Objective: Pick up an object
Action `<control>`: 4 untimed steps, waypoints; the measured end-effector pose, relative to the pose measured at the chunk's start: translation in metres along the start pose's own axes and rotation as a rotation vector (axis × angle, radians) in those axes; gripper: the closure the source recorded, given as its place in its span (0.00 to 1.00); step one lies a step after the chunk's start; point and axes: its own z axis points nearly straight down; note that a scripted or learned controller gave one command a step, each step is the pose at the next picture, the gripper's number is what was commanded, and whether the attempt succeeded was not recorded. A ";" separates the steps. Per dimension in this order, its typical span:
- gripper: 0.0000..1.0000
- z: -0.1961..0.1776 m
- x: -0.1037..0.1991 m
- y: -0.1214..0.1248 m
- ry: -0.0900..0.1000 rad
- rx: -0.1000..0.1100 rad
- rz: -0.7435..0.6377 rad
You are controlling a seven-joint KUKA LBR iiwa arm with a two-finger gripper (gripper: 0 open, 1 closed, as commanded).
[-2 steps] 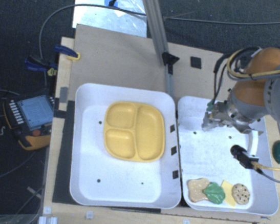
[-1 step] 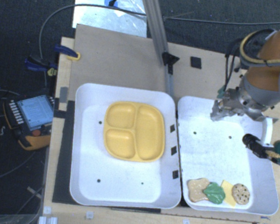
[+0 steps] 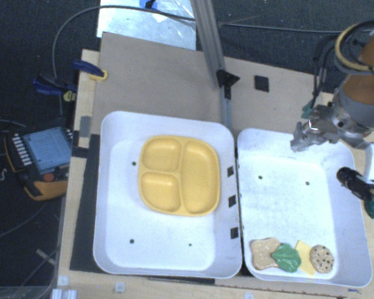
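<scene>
Toys lie in a row along the right bin's (image 3: 352, 203) near edge: toast (image 3: 263, 252), green leaf (image 3: 287, 257), cheese (image 3: 305, 254), cookie (image 3: 322, 258), the row's long axis running left-right. Gripper (image 3: 304, 138) hangs over the far rim, well apart; its opening I cannot tell. Yellow plate (image 3: 180, 175) sits in the left bin (image 3: 110, 231).

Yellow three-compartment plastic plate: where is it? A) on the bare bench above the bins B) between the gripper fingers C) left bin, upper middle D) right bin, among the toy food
C. The yellow three-compartment plastic plate lies flat on the floor of the left white bin, while the gripper hangs over the far edge of the right white bin, apart from it.
</scene>
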 end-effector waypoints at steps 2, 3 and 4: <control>1.00 -0.017 0.047 -0.013 0.002 0.006 -0.003; 1.00 -0.019 0.098 -0.020 0.003 0.006 -0.004; 1.00 -0.016 0.151 -0.025 0.003 0.006 -0.005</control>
